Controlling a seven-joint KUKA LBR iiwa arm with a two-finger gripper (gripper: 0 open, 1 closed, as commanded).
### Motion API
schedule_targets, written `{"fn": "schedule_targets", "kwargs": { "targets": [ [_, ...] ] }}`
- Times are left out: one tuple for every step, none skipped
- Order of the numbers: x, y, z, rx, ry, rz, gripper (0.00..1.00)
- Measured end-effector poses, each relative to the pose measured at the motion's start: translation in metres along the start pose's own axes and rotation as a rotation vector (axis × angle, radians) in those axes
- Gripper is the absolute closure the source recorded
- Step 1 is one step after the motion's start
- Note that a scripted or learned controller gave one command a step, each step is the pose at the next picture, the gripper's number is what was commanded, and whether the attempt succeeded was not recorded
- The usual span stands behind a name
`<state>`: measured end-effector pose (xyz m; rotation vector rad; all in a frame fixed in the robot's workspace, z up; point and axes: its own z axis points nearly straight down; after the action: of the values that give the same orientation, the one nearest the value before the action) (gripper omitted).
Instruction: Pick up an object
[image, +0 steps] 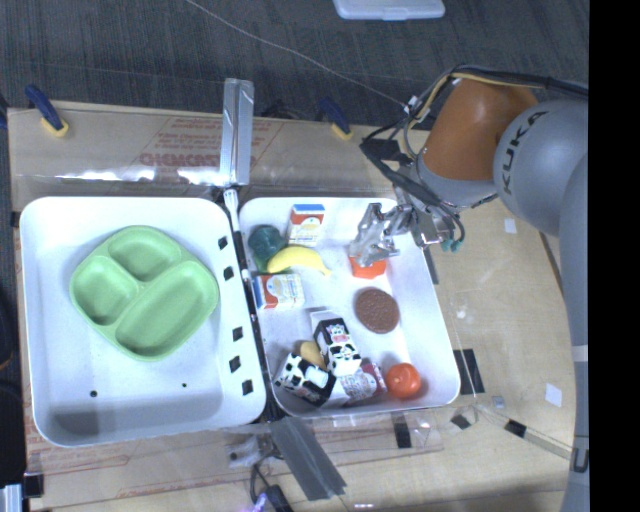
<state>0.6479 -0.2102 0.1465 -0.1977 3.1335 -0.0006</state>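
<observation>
Partly hidden under the metal claw (372, 240), a small orange object (367, 266) lies in the right bin (440, 330), right of centre in the frame; whether the claw is spread or pinching it, I cannot tell. Nearby lie a curved yellow banana (297, 260) and a round brown cookie (377, 310). The left bin (40, 330) carries a green divided plate (145, 290).

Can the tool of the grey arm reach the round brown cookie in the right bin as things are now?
Probably yes. The round brown cookie lies flat on bare floor of the right white bin, with nothing on top of it. The tool hangs just beyond it, over a small orange block.
</observation>
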Motion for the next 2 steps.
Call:
{"fn": "schedule_targets", "kwargs": {
  "targets": [
    [0.000,0.000,0.000,0.000,0.000,-0.001,0.00],
    [0.025,0.058,0.055,-0.003,0.003,-0.094,0.00]
  ]
}}
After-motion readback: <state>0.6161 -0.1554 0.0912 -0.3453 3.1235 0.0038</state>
